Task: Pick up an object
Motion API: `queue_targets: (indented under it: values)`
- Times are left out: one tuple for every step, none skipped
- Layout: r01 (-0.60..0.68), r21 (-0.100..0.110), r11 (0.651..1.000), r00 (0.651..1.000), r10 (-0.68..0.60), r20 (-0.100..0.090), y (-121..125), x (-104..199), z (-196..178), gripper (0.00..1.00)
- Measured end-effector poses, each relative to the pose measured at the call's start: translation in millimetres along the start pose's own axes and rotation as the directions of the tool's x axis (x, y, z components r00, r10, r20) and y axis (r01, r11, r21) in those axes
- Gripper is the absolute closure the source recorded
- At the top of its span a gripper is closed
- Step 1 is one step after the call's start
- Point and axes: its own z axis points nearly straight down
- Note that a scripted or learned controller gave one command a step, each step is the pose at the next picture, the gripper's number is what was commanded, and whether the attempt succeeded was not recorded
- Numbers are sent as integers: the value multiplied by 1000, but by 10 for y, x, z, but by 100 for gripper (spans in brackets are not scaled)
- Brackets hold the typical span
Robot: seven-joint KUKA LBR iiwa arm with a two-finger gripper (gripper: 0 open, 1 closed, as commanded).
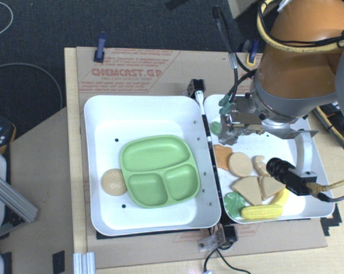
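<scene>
Robot lab: arm (300,56), bench bins (98,153)

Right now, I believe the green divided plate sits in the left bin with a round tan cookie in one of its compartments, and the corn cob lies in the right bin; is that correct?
Not quite. The camera view shows the round tan cookie lying on the left bin floor, just left of the green divided plate, not in a compartment. The plate does sit in the left bin, and the corn cob lies in the right bin.

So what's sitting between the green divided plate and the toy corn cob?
In the camera view, the adjoining rims of the two bins run between the green divided plate and the corn cob, then a green leafy toy beside the cob.
</scene>
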Motion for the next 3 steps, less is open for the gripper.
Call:
queue_targets:
  values:
    - [-2,0,1000,1000,2,1,5,-18,-93,100]
    - [-2,-2,1000,1000,2,2,10,-15,-193,100]
    - [0,-1,1000,1000,0,-1,5,505,-587,100]
